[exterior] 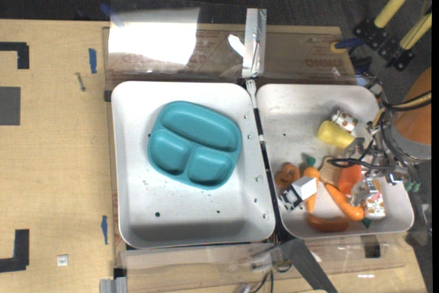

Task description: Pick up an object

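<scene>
Holding one teal plate [194, 144], two white bins [134, 147] sit

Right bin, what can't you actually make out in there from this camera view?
- Gripper: its fingers are lost among cables and clutter, so open or shut is unclear.
- Carrot: its lower end is covered by a small printed packet.
- Yellow object: too small and blurred to identify.
- Arm: cut off by the right edge.

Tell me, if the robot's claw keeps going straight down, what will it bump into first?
Probably the orange carrot-like toy in the right bin. The gripper sits just above that pile, though depth is hard to judge.
</scene>
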You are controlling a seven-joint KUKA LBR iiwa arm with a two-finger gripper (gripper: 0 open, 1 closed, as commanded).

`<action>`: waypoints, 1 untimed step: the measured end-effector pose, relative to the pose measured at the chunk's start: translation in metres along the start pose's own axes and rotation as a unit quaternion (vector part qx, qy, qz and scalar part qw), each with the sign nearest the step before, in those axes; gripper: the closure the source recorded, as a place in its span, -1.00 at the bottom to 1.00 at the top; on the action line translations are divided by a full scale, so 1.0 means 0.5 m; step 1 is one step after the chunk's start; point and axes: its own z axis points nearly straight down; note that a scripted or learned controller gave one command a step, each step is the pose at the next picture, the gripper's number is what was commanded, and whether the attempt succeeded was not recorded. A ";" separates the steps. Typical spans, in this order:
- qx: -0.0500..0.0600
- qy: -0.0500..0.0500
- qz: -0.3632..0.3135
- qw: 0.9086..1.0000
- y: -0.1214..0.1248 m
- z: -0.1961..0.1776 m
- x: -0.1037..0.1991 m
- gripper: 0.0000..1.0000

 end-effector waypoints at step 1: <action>0.002 -0.013 0.074 0.997 -0.060 0.018 0.016 -1.00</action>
